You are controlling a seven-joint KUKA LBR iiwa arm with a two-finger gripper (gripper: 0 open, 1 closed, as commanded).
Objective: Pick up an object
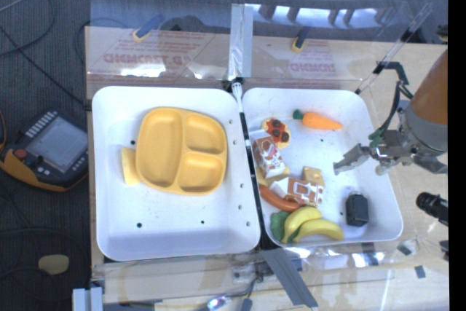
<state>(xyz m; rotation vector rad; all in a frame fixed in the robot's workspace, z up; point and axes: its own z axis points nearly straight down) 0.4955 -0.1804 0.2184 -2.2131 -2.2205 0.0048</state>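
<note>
You see a grey arm (pixel 429 129) with an orange band (pixel 437 87) above the wrist, dark cables (pixel 397 95) looping along it, and a grey metal gripper (pixel 348 162) with slim, pointed fingers (pixel 353 158).

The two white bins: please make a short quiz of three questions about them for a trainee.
1. True or false: the yellow tray lies in the right bin.
2. Which item lies nearest the far edge of the right bin? A) carrot B) bananas C) black block
3. The gripper is above which bin?

Key: 1 false, it lies in the left bin; 2 A; 3 the right bin.
</note>
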